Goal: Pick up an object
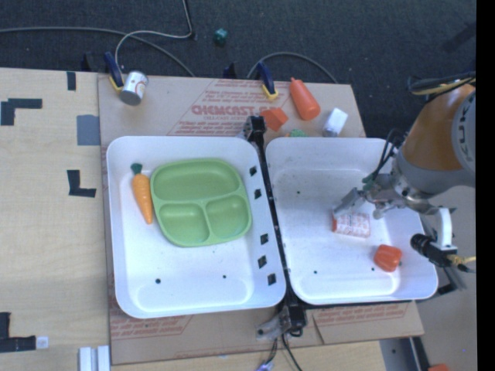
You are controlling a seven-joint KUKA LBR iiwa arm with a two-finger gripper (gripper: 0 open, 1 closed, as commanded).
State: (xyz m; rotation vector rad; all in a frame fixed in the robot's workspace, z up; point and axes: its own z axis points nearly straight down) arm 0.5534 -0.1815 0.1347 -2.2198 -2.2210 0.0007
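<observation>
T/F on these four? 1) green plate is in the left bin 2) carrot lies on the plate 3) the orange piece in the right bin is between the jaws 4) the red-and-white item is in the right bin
1) True: the green divided plate lies in the left bin.
2) False: the carrot lies beside the plate, on its left, on the bin floor.
3) False: the orange piece lies apart from the gripper, nearer the front corner of the right bin.
4) True: the red-and-white item lies there, just under the gripper.
</observation>
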